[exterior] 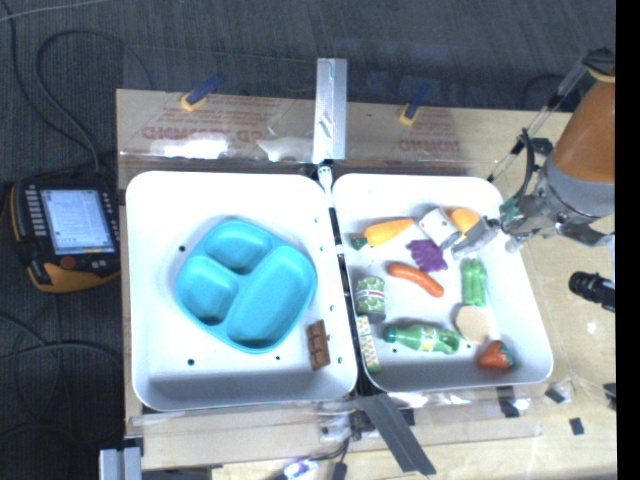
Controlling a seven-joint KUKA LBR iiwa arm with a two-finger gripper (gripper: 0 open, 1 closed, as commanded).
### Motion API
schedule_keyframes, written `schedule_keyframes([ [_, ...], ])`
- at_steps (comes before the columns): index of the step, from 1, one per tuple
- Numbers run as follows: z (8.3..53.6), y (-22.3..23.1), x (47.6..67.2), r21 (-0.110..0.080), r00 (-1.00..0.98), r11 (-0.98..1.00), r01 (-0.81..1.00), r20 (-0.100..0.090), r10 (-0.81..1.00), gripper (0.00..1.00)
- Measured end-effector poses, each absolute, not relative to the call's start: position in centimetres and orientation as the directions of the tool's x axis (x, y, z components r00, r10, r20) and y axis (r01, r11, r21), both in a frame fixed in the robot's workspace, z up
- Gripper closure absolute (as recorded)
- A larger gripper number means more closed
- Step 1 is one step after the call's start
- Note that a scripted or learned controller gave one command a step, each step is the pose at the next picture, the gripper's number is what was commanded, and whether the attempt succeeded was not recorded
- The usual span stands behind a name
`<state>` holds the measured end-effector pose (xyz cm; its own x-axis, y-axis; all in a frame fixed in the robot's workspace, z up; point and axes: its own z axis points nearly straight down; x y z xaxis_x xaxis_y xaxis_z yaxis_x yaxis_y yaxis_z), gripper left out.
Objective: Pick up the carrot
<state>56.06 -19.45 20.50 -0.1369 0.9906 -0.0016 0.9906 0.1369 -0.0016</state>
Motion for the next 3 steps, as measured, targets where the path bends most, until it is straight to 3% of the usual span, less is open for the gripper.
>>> schedule_keyframes([
  [1, 22.1, -19.5, 61.2, 0.000, -0.277, 0.277, 0.961, -0.004, 0.961, 0.00],
  [2, 20.6, -22.3, 62.5, -0.001, -0.264, 0.264, 0.965, -0.003, 0.965, 0.00],
  [3, 12.7, -22.2, 63.6, -0.002, -0.325, 0.325, 0.946, -0.002, 0.946, 0.00],
])
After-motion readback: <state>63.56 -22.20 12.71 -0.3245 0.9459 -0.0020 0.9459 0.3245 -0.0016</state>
